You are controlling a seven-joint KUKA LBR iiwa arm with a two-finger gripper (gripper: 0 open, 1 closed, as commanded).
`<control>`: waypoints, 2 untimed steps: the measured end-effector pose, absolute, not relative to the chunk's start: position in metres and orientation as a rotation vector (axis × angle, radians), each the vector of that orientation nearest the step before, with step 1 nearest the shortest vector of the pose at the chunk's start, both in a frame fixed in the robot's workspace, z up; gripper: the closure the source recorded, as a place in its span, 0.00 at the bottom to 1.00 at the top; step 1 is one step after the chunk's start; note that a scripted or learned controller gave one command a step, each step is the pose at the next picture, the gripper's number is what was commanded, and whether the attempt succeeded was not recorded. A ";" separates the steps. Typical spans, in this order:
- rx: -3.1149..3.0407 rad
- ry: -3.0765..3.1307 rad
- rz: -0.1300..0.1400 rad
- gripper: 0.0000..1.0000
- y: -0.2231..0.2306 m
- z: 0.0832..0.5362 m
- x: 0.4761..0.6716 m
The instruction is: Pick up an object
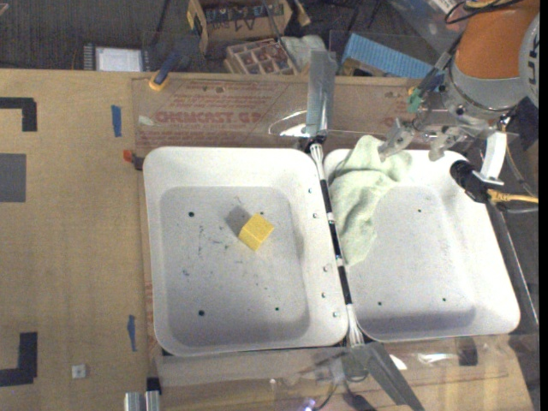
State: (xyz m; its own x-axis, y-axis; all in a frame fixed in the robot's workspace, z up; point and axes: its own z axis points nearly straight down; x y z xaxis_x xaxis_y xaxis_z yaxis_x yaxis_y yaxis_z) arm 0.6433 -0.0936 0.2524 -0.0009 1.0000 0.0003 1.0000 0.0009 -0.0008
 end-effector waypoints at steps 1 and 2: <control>-2.002 -2.418 0.003 0.00 -0.021 0.185 0.637; -1.286 -2.873 -0.004 0.00 0.012 0.186 0.662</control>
